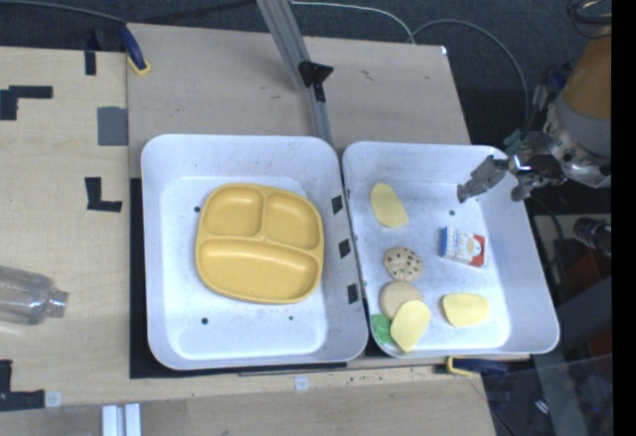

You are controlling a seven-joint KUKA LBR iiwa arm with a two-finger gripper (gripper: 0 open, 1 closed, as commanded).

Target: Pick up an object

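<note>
White bins are shown side by side on a pale wooden surface (pixel 248 96). Nearest, at 6 o'clock in the right bin (pixel 517 325), a yellow-green piece (pixel 409 324) lies touching a beige round piece (pixel 397 296), with a yellow piece (pixel 465 309) beside them at 5 o'clock. A cookie (pixel 401 262) is seen near the centre, a small red-and-white carton (pixel 463 247) at 3 o'clock, and a yellow oval piece (pixel 388 206) at 11 o'clock. A yellow compartment tray (pixel 260 242) is held in the left bin (pixel 169 225). The pincer (pixel 497 178) is placed over the right bin's 2 o'clock corner, its fingers parted, with nothing between them.
</note>
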